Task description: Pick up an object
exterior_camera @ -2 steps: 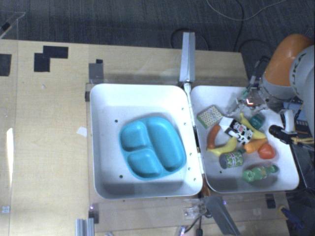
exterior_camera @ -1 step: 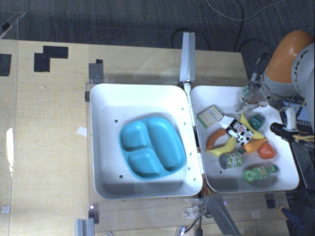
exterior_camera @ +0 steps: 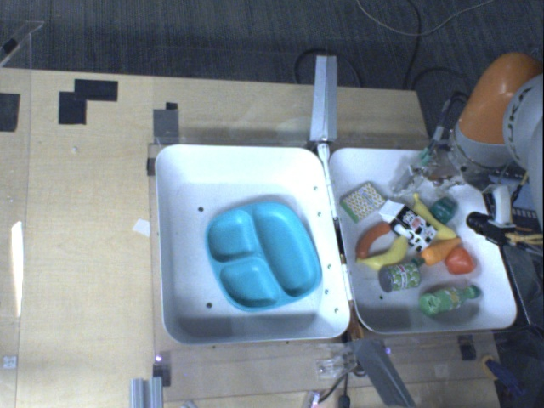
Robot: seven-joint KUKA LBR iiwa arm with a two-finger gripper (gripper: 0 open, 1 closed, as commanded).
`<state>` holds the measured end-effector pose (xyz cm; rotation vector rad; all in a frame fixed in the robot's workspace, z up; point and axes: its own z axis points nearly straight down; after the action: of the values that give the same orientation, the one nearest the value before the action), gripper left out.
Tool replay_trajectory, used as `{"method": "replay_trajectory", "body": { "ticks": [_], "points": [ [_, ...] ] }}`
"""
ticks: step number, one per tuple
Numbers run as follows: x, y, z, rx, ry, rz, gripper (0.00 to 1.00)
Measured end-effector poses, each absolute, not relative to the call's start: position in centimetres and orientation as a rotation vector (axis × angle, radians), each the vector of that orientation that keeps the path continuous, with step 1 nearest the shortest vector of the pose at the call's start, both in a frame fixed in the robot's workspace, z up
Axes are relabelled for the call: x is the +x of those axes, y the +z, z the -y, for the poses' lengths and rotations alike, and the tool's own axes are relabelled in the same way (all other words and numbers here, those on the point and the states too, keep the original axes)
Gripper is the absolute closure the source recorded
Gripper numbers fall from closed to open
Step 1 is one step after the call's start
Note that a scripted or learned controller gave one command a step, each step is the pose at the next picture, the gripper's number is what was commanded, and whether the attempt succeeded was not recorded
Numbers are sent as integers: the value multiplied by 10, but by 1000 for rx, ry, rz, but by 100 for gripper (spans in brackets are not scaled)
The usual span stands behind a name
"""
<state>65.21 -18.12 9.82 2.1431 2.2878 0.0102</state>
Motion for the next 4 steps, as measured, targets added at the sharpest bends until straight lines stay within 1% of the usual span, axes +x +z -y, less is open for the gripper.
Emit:
{"method": "replay_trajectory", "body": {
  "ticks": [1,2,3,4],
  "points": [
    [648,87,188,2107,5,-2324,0],
    [650,99,186,2101,10,-2326,100],
    [653,100,178,2089,21,-2341,0],
    [644,87,193,2079,7,-2348,0]
  ]
}}
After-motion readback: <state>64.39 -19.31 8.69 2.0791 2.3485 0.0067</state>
